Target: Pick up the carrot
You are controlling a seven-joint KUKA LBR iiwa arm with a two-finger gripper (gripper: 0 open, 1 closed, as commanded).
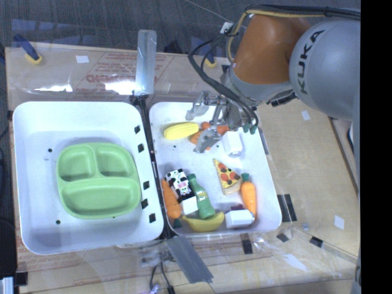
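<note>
This looks like a robotics lab. A large grey and orange KUKA arm [294, 48] reaches over a taped plywood bench [306, 164], two shallow white bins [37, 225] sit left of and below its wrist, holding plastic toy food [228, 175] and a green divided plate [97, 179].

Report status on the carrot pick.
Gripper low in right bin, nothing visibly held. Carrot lying free near pizza slice. Path clear.

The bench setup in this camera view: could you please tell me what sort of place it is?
Probably a robotics lab test bench, not a kitchen: a grey KUKA arm with an orange band reaches over two shallow white plastic bins, one holding toy food such as an orange plastic carrot.
</note>
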